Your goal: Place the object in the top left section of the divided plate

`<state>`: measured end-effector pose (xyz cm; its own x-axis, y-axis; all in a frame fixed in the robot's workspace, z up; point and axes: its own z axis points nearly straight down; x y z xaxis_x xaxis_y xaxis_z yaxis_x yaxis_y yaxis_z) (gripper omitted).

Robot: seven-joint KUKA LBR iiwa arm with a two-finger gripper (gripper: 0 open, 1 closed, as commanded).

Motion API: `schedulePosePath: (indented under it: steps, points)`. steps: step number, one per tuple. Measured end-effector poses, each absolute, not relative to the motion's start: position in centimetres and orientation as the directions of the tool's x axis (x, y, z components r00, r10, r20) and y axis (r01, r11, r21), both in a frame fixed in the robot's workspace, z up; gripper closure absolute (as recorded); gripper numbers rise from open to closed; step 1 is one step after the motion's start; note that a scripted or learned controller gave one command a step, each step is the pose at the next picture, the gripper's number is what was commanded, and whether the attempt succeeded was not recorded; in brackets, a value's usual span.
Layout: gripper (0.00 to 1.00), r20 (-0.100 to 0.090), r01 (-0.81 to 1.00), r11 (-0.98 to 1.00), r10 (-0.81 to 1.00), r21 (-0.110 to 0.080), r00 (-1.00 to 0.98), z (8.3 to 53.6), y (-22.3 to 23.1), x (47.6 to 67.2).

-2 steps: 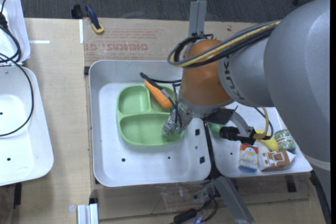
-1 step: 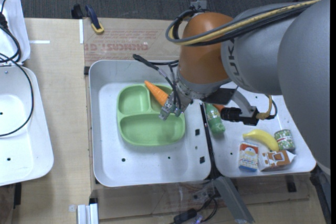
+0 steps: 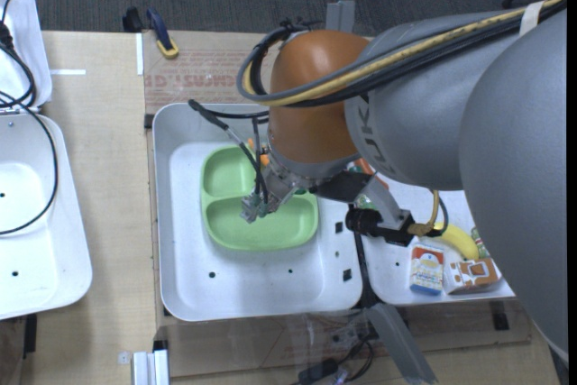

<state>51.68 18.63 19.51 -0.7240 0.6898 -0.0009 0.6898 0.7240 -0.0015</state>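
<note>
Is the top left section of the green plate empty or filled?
Empty, where visible: the top left section of the green plate shows bare green. The arm hides its right edge.

Two white bins (image 3: 180,284) on bench (image 3: 90,59)

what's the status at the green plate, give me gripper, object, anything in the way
Gripper low over green divided plate, fingers unreadable. Object not identifiable at the tip. Arm's orange band covers plate's upper right; banana and cartons sit in right bin.
</note>
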Motion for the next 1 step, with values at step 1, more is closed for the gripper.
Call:
schedulePosePath:
  steps: [1]
  points:
    - [1.0, 0.001, 0.563, 0.826, 0.563, -0.003, -0.826, 12.81, 18.27, 47.72]
